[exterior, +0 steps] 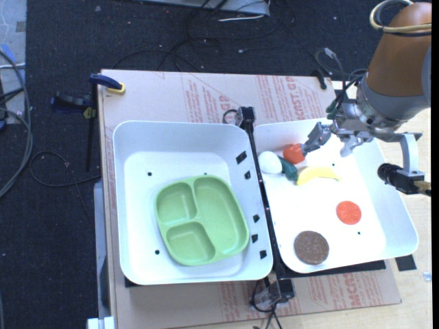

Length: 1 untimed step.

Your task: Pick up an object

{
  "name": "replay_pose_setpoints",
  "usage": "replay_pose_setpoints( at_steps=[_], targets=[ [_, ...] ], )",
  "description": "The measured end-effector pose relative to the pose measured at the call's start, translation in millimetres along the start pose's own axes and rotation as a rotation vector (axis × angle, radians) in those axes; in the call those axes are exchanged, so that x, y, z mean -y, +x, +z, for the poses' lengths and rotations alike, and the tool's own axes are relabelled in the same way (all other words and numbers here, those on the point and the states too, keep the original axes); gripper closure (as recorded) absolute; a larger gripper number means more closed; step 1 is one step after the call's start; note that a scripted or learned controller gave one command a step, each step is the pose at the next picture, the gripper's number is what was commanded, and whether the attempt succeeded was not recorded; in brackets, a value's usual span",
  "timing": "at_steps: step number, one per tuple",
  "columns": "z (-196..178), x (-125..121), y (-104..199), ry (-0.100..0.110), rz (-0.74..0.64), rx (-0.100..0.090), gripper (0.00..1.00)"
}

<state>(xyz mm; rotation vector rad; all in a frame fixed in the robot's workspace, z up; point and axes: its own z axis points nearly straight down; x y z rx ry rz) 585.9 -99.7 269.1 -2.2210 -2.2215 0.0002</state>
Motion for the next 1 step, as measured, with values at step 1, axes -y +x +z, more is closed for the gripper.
replay_pose_setpoints(
  at_steps=[1],
  targets=[
    [-10.2,-0.2,0.1,-0.001,0.000,0.000,1.00]
  ],
)
